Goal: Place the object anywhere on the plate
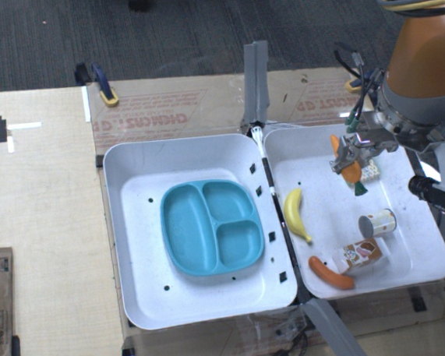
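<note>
A blue plate (212, 227) with three compartments lies in the middle of the left bin (132, 244). My gripper (347, 159) hangs over the back of the right bin (419, 268), well to the right of the plate. It is shut on an orange toy carrot (352, 173). The carrot hangs down from the fingers with its green top pointing toward the bin floor.
In the right bin lie a yellow banana (294, 213) near the left wall, a red sausage (330, 273) at the front, a small brown carton (361, 255), a tin can (377, 222) on its side and a small white block (371, 171) beside the carrot. A raised divider separates the bins.
</note>
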Available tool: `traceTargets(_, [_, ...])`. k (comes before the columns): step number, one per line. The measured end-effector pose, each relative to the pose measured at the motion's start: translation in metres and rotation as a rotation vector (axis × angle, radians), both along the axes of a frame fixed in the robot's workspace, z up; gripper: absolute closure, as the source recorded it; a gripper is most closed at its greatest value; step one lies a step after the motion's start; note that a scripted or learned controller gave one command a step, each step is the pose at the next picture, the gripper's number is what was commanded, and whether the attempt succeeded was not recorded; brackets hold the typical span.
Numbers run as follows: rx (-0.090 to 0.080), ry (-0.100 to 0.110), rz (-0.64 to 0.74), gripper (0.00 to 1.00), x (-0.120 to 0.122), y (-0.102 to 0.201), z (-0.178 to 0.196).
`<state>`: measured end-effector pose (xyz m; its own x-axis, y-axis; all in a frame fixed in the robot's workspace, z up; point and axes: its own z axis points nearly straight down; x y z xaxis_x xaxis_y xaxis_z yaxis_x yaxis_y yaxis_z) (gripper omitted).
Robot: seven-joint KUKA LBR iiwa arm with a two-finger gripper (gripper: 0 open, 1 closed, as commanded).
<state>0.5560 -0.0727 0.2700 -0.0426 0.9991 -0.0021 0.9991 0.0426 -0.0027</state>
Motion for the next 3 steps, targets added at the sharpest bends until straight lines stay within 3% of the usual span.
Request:
traceTargets(1, [0.0, -0.001, -0.018, 1.0, 0.002, 0.003, 0.052])
traceTargets(2, [0.002, 0.001, 0.229, 1.0, -0.026, 0.006, 0.035])
traceTargets(3, [0.002, 0.001, 0.229, 0.0, -0.026, 0.006, 0.035])
